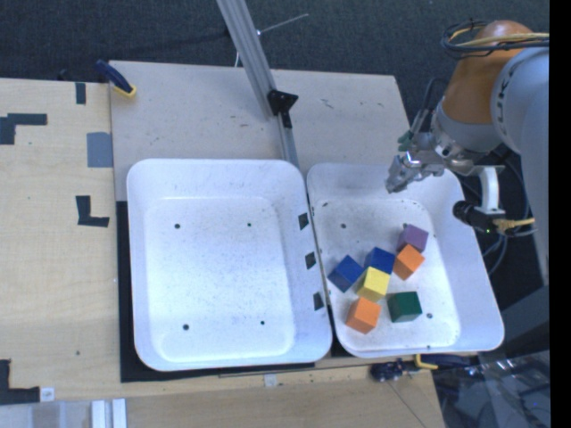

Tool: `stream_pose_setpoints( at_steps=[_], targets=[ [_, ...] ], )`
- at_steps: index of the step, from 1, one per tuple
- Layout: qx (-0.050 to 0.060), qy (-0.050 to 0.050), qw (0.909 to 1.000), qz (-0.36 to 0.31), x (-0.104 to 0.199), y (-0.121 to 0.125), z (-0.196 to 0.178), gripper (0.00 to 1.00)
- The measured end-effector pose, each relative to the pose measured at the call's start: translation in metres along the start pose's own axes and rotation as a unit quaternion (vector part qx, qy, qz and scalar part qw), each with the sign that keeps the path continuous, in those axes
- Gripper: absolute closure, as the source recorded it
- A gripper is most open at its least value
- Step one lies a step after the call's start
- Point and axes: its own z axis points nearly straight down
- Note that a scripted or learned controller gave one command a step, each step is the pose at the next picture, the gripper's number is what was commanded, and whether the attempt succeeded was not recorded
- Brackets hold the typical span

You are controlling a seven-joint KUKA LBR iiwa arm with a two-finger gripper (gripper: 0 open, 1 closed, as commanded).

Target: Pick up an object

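Note:
Several small blocks lie clustered in the right bin [464, 310]: a purple block [415, 236], an orange block [408, 261], a blue block [381, 259], a second blue block [344, 273], a yellow block [375, 283], a green block [404, 307] and another orange block [362, 314]. My gripper [398, 179] hangs over the far part of the right bin, above and behind the cluster, well apart from the purple block. I see nothing between its fingers.
The left bin [143, 239] stands beside the right one. A slanted metal pole [254, 52] with a black clamp [282, 102] crosses the bench behind the bins. A blue and yellow tool [116, 78] lies at the far left.

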Motion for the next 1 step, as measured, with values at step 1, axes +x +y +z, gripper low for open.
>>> stream_pose_setpoints(
  at_steps=[1],
  targets=[
    [-0.001,-0.001,1.0000,0.000,-0.0063,0.0037,-0.0620,1.00]
  ],
)
